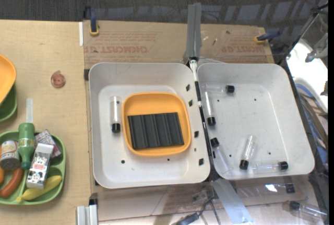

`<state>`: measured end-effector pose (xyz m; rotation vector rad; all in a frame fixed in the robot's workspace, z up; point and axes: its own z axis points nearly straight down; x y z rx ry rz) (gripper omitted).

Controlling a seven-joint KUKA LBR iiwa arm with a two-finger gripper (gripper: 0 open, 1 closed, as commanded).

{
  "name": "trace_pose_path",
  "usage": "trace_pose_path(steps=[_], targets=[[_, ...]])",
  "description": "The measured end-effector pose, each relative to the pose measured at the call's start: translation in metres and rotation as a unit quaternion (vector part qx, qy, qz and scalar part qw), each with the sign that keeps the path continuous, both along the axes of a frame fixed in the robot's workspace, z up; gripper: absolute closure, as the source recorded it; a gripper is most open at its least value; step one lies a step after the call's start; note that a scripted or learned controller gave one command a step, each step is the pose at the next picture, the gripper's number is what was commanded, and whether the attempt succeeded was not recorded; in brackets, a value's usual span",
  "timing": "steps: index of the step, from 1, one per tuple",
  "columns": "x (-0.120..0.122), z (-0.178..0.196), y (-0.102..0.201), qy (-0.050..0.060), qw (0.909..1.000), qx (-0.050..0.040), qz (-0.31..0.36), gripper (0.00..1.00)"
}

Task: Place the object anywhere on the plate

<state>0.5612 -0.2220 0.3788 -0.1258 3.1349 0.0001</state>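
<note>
An orange plate (154, 99) sits in the middle of the left white bin (99, 166). A dark grey ribbed block (156, 130) lies flat on the plate and covers most of its floor. Just left of the plate, a clear tube with a black cap (115, 113) lies on the bin floor. The right white bin (276, 83) holds several more clear tubes with black caps: one along its left wall (209, 108), one tilted near the front (246, 152), and one along the front wall (269, 166).
A green tray of toy food (31, 172) and an orange bowl (5, 80) stand on the wooden bench at the left, with a small pink disc (58, 79) nearby. A grey post (193, 31) rises behind the seam between the bins. Cables run past the right edge.
</note>
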Motion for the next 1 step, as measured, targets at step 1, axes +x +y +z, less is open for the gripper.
trace_pose_path(steps=[1], targets=[[0.0186,-0.0553,0.0009,0.001,0.9824,0.0004,0.187,0.00]])
